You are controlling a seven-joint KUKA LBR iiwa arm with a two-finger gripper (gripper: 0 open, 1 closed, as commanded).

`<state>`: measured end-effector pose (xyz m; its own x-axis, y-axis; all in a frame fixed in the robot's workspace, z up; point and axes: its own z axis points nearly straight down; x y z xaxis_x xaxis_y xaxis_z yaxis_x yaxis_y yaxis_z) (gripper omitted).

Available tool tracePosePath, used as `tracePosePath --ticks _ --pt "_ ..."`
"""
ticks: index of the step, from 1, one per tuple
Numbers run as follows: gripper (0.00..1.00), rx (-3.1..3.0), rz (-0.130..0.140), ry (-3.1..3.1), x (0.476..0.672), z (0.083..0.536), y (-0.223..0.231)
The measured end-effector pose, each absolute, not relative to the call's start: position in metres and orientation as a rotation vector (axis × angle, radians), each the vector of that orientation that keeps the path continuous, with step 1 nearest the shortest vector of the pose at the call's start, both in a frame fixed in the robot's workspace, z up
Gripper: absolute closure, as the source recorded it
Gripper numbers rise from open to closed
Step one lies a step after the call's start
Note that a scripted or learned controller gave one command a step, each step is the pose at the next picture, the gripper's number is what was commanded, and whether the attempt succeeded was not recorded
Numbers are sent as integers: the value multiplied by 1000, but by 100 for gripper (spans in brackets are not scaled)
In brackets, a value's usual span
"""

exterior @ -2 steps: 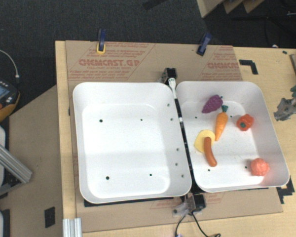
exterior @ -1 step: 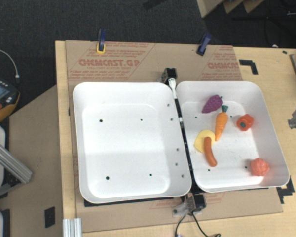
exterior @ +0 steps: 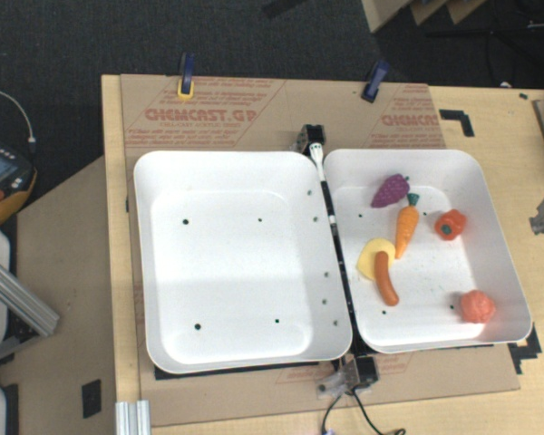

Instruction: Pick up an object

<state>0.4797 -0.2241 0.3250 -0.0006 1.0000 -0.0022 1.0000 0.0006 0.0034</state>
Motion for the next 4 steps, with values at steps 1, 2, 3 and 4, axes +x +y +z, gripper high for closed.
tracePosePath --ticks 1,2,3,4 --pt "100 2218 1 2219 480 332 -224" --pt "100 2221 0 2221 480 328 -224" --pt "100 2221 0 2222 480 328 -224" --pt "100 2220 1 2221 480 328 -224"
